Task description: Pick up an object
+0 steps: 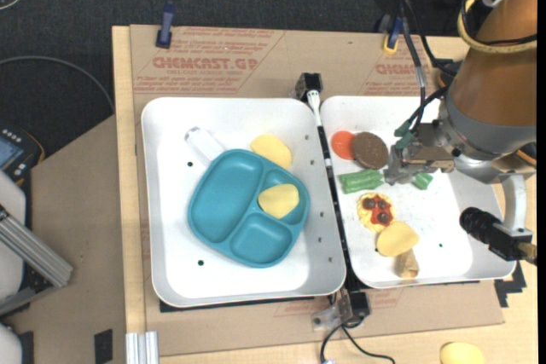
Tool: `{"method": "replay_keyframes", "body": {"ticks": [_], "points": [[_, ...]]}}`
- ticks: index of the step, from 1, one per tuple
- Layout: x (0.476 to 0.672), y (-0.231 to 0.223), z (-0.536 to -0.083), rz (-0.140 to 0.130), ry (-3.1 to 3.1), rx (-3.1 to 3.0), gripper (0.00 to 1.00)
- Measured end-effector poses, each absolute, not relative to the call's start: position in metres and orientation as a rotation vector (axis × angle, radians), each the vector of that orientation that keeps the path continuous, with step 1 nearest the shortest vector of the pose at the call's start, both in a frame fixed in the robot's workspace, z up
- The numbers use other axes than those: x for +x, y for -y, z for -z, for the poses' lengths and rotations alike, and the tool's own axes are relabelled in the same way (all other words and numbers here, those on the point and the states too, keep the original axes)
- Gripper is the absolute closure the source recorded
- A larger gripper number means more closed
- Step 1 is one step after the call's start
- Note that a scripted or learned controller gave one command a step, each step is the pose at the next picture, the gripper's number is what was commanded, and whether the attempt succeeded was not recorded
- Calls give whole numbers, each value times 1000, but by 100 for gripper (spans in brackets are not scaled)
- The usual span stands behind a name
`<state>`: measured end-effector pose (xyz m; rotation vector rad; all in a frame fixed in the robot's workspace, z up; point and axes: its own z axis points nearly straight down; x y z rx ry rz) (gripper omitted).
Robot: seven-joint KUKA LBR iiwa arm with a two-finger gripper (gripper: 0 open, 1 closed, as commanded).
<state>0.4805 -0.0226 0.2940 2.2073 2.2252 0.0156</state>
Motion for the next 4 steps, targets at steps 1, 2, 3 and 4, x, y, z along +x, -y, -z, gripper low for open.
{"method": "replay_keyframes", "body": {"ticks": [1, 2, 3, 4], "points": [[477, 0, -209, 10, -2229, 2226, 100], [481, -22, -411, -26, -2217, 2209, 100], [478, -34, -318, 11, -2226, 2226, 100], [479, -102, -326, -4, -2230, 2213, 100]]}}
